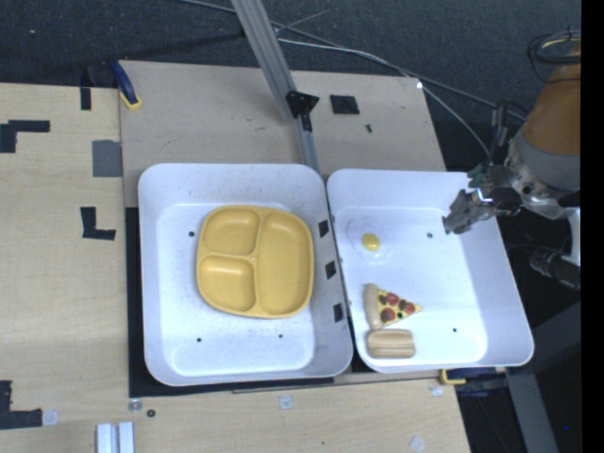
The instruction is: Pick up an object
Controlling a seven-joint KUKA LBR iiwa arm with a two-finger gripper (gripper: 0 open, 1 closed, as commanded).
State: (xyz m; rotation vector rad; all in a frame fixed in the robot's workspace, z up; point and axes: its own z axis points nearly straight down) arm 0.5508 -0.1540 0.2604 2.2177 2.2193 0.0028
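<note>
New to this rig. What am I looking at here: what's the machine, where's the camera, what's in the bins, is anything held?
One camera, fixed above the bench, looks down at a slant. The machine is a robot arm, grey with an orange band, reaching in from the right. Its gripper hangs over the upper right part of the right bin; nothing shows between its jaws. Two shallow white bins sit side by side. The left bin holds a yellow plate with three compartments. The right bin holds three toy foods: an egg near the middle left, and below it a pizza slice beside a hot dog. Its job is to pick one up.
</note>
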